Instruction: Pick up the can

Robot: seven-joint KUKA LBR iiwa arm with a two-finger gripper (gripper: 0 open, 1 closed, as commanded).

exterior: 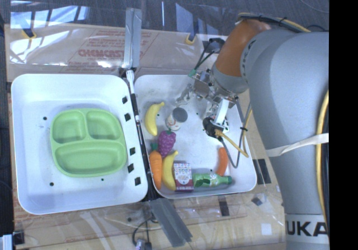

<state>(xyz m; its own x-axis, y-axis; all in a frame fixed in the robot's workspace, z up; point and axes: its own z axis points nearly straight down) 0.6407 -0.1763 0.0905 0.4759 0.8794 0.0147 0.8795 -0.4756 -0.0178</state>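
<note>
You've got two white bins (22, 148), and the left one has a lime-green divided plate (86, 142). In the right one: two yellow bananas (152, 118), purple grapes (166, 142), an orange carrot (155, 169), a red-and-white carton (182, 176), a green bottle (211, 180), a grey-topped can (179, 114). The arm (279, 86) is grey, with an orange band.
</note>
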